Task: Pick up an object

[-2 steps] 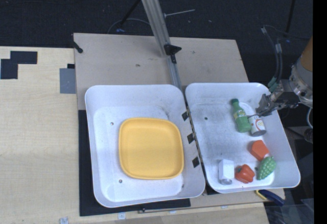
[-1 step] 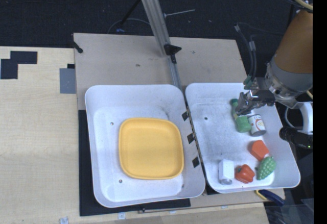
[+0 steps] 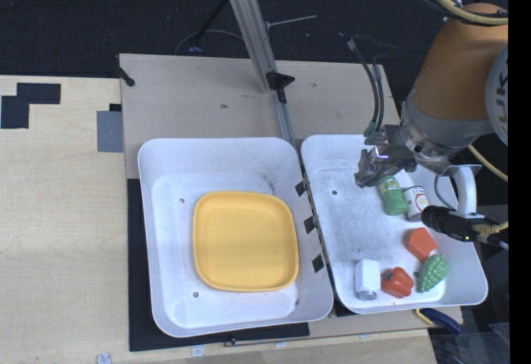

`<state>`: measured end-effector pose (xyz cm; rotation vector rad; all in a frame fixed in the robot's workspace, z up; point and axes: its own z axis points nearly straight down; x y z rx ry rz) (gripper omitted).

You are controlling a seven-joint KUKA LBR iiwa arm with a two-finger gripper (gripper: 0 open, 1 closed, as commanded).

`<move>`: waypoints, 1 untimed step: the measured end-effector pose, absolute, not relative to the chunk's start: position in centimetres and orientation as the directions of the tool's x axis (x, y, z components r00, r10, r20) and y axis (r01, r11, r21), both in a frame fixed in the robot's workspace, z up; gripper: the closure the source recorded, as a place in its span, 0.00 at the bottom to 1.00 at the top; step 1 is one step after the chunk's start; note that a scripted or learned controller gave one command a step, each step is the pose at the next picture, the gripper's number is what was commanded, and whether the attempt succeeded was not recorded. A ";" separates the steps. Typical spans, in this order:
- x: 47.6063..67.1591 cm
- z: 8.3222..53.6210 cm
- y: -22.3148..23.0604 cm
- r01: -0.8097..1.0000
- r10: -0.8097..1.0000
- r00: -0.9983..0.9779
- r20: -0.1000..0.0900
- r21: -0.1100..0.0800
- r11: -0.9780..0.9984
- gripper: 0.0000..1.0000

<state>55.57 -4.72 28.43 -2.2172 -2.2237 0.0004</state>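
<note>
The arm reached in from the right, its orange band high over the far corner of the right bin, and the tool hung low over that bin's far part, just beside a green bottle-like object. Whether the tool was wide or narrow could not be told from this slanted view, and nothing showed between its tips. Next to the green object lay a small white container with a red mark. Nearer the front of the same bin sat an orange block, a green knobbly toy, a red pepper-like piece and a white block, the last two close together. The left bin held a yellow square plate lying flat near its middle. Both bins stood side by side on the bench.
</note>
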 end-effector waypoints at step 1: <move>57.1 28.0 0.7 1.000 1.000 -0.003 0.001 -0.001 0.003 1.00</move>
